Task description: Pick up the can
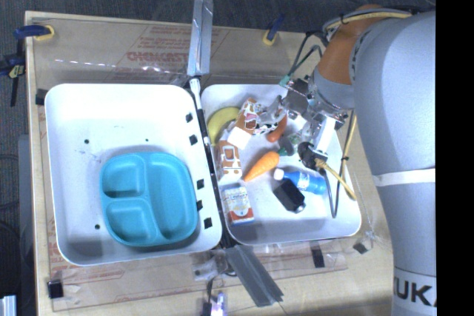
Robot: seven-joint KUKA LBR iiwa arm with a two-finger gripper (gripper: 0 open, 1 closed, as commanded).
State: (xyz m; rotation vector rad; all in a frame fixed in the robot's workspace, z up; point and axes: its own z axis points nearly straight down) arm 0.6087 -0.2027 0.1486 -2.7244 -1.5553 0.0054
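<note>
My gripper [298, 131] is low in the right bin [348, 222], near its back right corner, among the items there. A small reddish-orange rounded object [275, 129], possibly the can, lies just left of the gripper and touches a cow-patterned carton [250, 118]. Something green [291, 138] peeks out under the gripper. The gripper body hides whatever is directly beneath it.
The right bin also holds a banana [221, 120], a carrot [261, 165], two small cartons [229, 158] [238, 204], a blue bottle [305, 181] and a black object [289, 196]. A blue divided tray [148, 197] lies in the left bin [67, 129]. The arm [392, 85] covers the right side.
</note>
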